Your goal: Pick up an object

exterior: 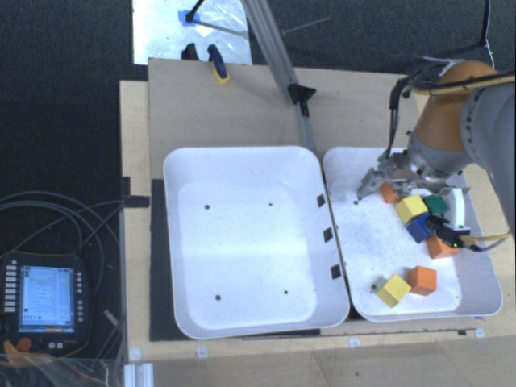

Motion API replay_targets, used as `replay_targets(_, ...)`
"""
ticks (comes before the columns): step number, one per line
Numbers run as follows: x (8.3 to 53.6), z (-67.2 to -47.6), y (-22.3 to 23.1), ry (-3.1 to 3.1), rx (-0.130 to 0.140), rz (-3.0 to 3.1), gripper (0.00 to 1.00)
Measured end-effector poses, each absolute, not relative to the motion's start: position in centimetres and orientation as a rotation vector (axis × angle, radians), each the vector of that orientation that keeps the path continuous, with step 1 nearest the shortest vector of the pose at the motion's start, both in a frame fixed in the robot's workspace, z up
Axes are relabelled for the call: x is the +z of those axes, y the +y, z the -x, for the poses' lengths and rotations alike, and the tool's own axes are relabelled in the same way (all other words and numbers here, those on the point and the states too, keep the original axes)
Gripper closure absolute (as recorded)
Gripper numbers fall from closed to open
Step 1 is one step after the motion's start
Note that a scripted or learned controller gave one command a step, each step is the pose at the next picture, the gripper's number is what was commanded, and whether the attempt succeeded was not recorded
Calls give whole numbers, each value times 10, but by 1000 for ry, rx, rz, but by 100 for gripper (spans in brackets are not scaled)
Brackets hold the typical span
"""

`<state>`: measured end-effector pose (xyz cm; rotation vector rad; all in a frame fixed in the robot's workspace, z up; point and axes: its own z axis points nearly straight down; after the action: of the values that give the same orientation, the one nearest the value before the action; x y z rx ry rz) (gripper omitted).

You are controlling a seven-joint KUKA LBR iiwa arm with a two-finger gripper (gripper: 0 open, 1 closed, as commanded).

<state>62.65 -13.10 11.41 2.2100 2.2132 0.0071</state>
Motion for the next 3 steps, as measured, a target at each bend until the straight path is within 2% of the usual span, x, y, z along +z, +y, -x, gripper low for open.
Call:
replay_targets(1,127,-628,-131,2213,13,-2204,100)
replay_targets(2,192,-631,-128,2222,8,-2210,100)
replay_targets(3,229,-633,-128,2223,6,-2212,100)
